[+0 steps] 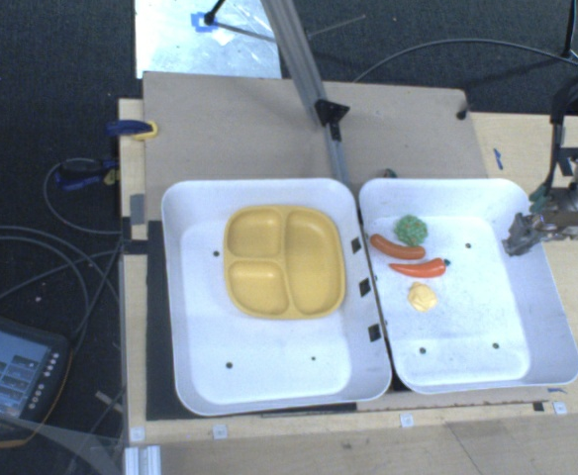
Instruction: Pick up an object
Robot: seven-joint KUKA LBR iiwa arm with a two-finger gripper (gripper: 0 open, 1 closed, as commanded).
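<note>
1. Hand (523, 237) position: over the right bin's (546, 295) right rim; finger state cannot be told.
2. Nearest target: red chili pepper (420, 268), lying left of the hand mid-bin, long axis roughly left-right.
3. Neighbours: sausage (397, 248), broccoli (411, 230), yellow piece (422, 297).

A pale wooden bench (269, 127) stands on dark carpet (42, 67) strewn with cables (32, 255).
</note>
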